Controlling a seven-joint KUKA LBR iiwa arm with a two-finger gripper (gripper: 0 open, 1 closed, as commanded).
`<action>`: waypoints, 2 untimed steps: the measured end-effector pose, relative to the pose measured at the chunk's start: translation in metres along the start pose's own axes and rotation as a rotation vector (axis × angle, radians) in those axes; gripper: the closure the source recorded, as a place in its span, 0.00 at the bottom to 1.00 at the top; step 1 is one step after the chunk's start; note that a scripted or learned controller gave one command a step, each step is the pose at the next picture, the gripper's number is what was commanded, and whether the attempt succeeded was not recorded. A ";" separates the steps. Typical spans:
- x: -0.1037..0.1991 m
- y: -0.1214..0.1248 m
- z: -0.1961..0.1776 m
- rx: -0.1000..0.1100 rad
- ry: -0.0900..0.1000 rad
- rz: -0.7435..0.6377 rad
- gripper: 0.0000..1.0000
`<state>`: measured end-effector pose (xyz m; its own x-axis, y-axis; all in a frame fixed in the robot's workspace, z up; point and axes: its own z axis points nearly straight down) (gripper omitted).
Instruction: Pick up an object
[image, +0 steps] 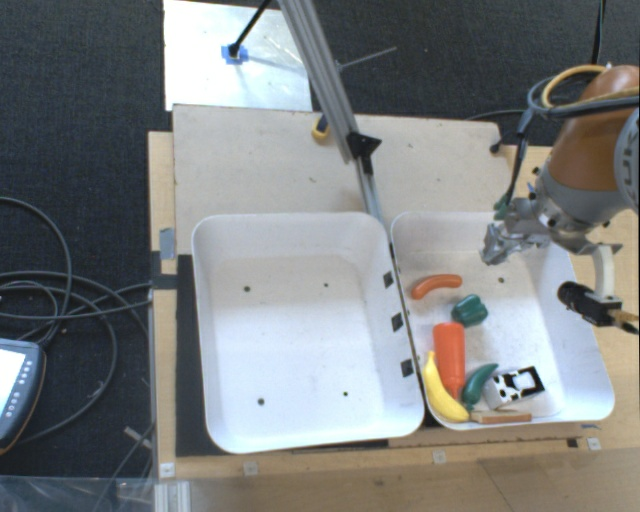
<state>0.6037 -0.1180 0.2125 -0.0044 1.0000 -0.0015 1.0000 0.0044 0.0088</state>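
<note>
Toys for the picking lie in the right bin (590, 345), all of them below the gripper (497, 247) and a little toward the left bin. The gripper hangs above the top part of that bin, near its back wall. Nothing sits between its tips, so it holds no toy. I cannot tell if it is spread wide or pressed together, because it looks small and blurry from up here.

My guess is that the job is at the start: the arm is over the bin and has not gone down for a toy yet. The next move calls for choosing one toy, sliding over it, dropping low, and closing on it.

From biggest to smallest: the left bin (290, 330) is far off to the gripper's left. The long grey pole (335, 95) leans across the table (250, 160) up and to the left of the gripper, and it should not get in the way.

The orange carrot (449, 357) lies well below the gripper, touching the yellow banana (440, 388) beside it. These two are packed close by the wall between the bins, so grabbing just one may be hard. The orange sausage (436, 286) is the nearest toy, just below and left of the gripper, with room around it. It looks like the easiest pick. The green pepper (469, 310) sits just under that. The black and white block (517, 384) and a dark green piece (478, 384) lie farthest down.
</note>
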 end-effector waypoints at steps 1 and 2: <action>0.000 0.001 -0.022 0.004 0.001 0.000 1.00; 0.047 -0.023 -0.012 0.010 0.004 -0.004 1.00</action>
<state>0.5808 -0.0714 0.2242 -0.0081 1.0000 0.0023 1.0000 0.0081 -0.0013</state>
